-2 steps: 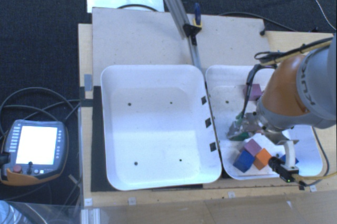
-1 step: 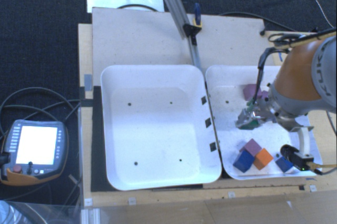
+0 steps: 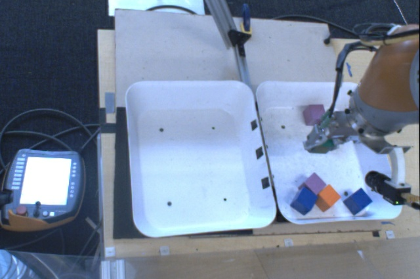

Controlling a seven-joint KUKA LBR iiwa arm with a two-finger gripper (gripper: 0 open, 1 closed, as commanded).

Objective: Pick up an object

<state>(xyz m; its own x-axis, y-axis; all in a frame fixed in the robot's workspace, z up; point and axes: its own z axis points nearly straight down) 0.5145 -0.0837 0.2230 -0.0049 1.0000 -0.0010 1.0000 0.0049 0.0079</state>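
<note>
The robot's metal jaws (image 3: pixel 319 140) hang over the middle of the right-hand shallow white plastic bin (image 3: pixel 283 195). They are blurred and seen from above, so whether they are open or shut cannot be told, and nothing can be made out in their grasp. Behind them the grey arm with its broad orange band (image 3: pixel 392 77) reaches in from the right side of the desk (image 3: pixel 190 41).

Just beyond the jaws, toward the bin's far wall, sits a mauve cube (image 3: pixel 314 114), close to them but apart. Near the bin's front wall lies a cluster of blocks: a purple cube (image 3: pixel 315 182), a dark blue cube (image 3: pixel 304 200) and an orange cube (image 3: pixel 327 197), packed against one another. A second blue cube (image 3: pixel 357 201) lies a little to their right.

The left-hand shallow white plastic bin (image 3: pixel 141 159) stands beside the right one, their rims touching. Off the desk's left edge rests a grey handheld control pendant with a bright white screen (image 3: pixel 44 187), its black cables looping around it.
</note>
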